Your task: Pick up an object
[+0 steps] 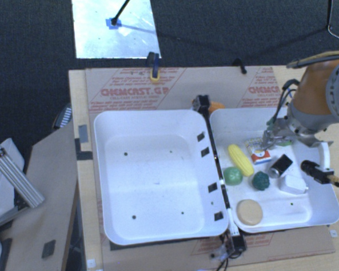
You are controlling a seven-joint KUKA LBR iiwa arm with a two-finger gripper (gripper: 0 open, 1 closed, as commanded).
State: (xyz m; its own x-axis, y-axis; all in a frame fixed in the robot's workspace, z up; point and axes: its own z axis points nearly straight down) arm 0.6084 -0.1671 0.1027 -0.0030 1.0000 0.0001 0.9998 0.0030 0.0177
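Yellow corn cob (240, 159) as landmark, lying in the right bin (323, 211). Just right of it, a small red-and-white box (260, 156), with the gripper (268, 141) low over that box's upper edge. Green ball (232, 176) and teal ball (260, 181) just below the cob; tan disc (249, 212) farther below. Cannot tell the pincer's state. Likely the descent-to-grasp step, nothing lifted yet. Next: settle squarely around the box, close, then raise straight up.
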